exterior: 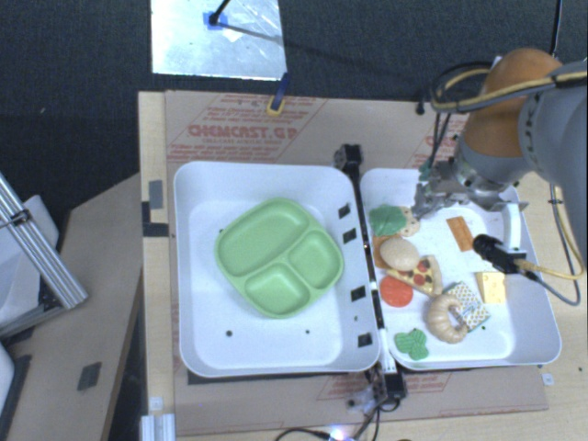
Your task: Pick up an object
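- The green plate (278,257), with three compartments, lay tilted in the left bin (197,338).
- Right of the plate, past the divider, the right bin (537,333) held the toy food.
- Nearest the plate on that side sat a green leafy piece (388,219), a tan bun (399,252) just below it, a pizza slice (422,275) beside the bun, and a red disc (397,291) beneath.
- Farther right from the plate lay a bagel (446,319), a small patterned packet (469,305) touching it, a yellow block (492,288) and an orange strip (459,233).
- A small green piece (412,343) rested at the near edge.
- The gripper (428,200) hung over the far part of the right bin, just beside the leafy piece; whether it was clenched or released could not be told.
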You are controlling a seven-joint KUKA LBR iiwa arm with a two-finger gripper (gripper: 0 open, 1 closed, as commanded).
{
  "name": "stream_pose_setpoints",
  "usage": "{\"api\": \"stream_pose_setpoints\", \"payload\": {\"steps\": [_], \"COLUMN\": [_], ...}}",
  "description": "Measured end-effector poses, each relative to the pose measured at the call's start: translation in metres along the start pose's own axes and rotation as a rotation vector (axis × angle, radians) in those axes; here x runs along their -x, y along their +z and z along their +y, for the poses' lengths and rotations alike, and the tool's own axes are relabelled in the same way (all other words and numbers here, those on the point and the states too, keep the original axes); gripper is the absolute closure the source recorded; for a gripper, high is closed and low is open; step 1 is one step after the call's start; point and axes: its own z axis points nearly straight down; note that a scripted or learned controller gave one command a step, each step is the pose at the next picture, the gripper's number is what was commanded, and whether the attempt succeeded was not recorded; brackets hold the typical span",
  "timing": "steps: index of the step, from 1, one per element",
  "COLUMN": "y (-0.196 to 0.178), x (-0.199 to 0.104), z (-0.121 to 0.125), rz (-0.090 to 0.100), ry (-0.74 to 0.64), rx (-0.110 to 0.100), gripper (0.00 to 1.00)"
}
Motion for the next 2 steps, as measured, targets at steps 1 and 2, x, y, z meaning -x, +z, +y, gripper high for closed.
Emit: {"api": "stream_pose_setpoints", "payload": {"steps": [1,2], "y": [-0.056,-0.076], "x": [0.009,0.009], "z": [-0.001,0.0], "rz": [0.0,0.0], "ry": [0.002,0.0], "rx": [0.003,0.002], "gripper": [1.0,1.0]}}
